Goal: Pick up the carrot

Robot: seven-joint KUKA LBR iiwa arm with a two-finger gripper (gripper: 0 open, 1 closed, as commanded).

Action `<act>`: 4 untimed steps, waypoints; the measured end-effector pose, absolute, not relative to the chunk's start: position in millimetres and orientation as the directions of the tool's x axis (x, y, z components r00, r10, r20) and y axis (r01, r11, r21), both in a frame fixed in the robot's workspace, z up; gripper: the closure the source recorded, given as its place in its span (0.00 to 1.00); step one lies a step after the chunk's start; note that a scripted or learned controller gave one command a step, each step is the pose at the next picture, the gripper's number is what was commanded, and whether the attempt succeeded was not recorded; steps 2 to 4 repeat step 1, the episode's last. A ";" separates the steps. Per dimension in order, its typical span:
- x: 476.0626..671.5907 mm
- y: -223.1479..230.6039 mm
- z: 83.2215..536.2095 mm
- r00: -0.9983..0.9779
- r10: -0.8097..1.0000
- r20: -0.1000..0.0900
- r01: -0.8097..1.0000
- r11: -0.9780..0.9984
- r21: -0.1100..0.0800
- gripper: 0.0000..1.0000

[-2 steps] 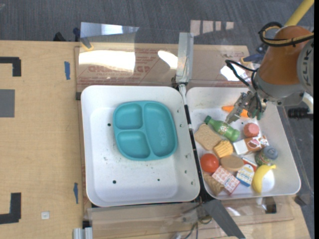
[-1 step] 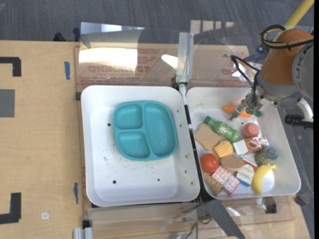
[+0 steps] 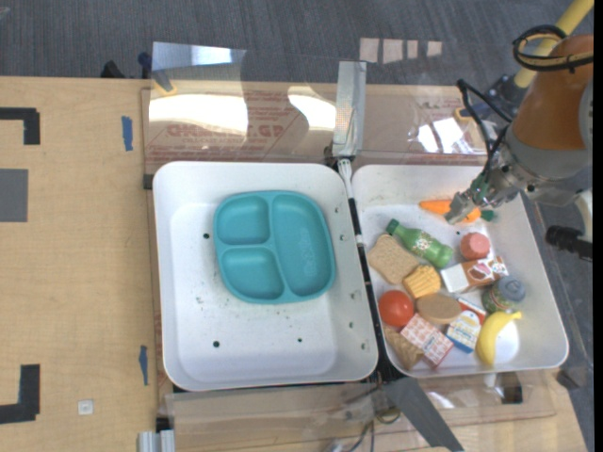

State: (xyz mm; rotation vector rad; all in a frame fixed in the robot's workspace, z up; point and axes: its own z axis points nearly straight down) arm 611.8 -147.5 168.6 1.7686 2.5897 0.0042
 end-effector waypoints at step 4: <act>629.2 -99.0 210.0 -0.140 0.990 -0.002 0.990 0.140 0.006 1.00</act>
